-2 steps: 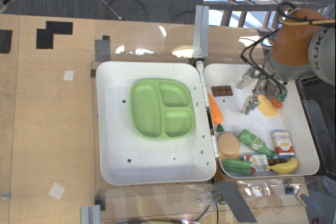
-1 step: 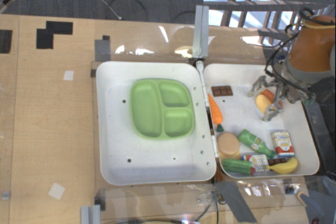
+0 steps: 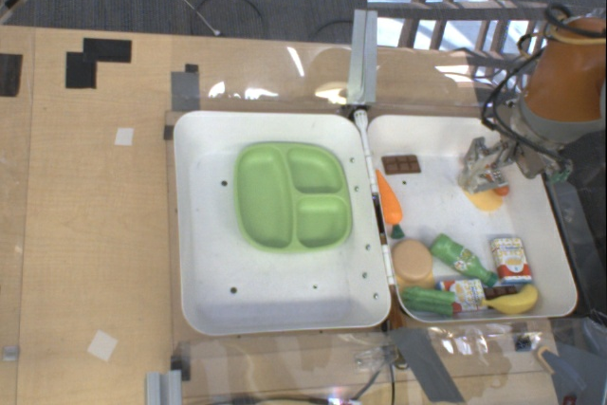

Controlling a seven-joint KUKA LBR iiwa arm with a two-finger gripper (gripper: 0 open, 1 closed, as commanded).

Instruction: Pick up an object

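Note:
My gripper (image 3: 484,174) hangs in the upper right part of the right bin (image 3: 436,142), straight over a flat yellow-orange piece (image 3: 489,199) whose top it partly hides. Whether it touches that piece I cannot tell. Elsewhere in this bin lie a brown chocolate bar (image 3: 402,165), an orange carrot (image 3: 388,195) along the left wall, a round tan bun (image 3: 413,262), a green bottle (image 3: 459,258), a labelled can (image 3: 509,259), a dark green cucumber (image 3: 429,301), a small red-labelled item (image 3: 465,290) and a banana (image 3: 513,301).
The left bin (image 3: 204,299) holds a green divided plate (image 3: 292,196) at its middle. A metal post (image 3: 362,57) stands behind the wall between the bins. The arm's orange band (image 3: 569,71) rises at the right, with black cables beside it.

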